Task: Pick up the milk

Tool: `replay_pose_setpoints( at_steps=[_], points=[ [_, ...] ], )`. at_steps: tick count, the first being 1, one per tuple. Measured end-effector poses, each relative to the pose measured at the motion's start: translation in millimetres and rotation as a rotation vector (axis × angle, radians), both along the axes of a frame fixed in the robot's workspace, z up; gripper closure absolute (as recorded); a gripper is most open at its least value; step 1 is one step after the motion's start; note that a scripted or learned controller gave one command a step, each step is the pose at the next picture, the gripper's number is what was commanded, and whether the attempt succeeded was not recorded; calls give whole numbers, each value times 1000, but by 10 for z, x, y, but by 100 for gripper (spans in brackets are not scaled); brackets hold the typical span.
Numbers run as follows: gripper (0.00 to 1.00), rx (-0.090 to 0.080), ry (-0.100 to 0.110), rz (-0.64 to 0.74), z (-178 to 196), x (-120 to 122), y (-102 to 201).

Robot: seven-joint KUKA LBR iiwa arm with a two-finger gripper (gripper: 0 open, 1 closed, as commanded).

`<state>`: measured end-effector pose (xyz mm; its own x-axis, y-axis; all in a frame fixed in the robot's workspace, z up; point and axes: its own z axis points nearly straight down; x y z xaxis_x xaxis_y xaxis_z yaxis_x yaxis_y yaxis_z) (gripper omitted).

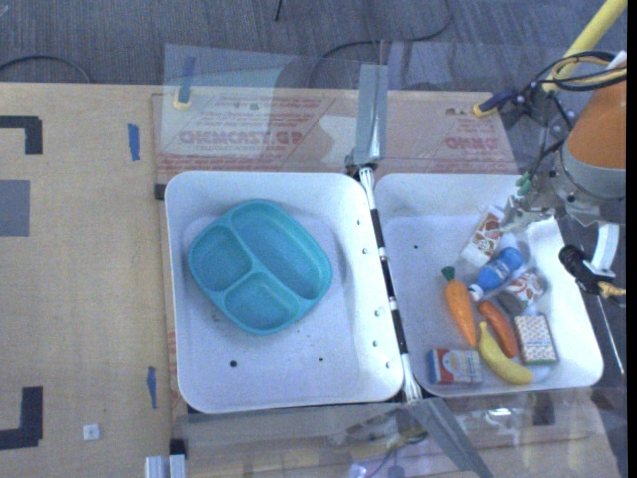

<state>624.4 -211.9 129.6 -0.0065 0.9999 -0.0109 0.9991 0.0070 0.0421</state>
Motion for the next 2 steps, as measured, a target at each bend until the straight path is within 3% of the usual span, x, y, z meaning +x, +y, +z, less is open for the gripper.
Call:
replay_pose_setpoints(
  at_steps=[1,2],
  points=[
    [0,0,0,0,-1,-1,0],
    [0,2,11,32,-132,125,-6]
  ],
)
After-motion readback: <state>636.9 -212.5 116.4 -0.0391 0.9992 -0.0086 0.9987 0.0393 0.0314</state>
